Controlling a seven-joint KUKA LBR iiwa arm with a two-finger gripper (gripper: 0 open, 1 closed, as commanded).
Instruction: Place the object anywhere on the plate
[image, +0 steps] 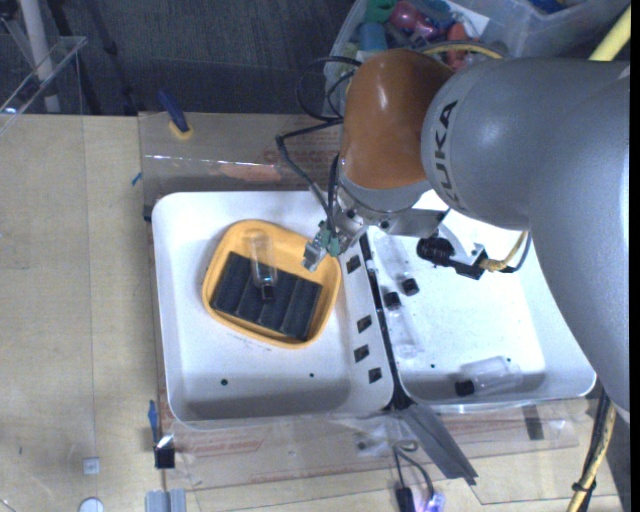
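my hand (318, 249) hangs over the right rim of the yellow plate (222, 262), which carries a clear tube (262, 266); i cannot tell its grip.

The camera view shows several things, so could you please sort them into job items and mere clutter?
Job: yellow plate, clear tube lying on it, gripper.
Lying about: clear object in the right bin, blue clip on the bench.

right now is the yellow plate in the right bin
No, the yellow plate sits in the left bin, with a small clear object lying on its dark ridged insert.
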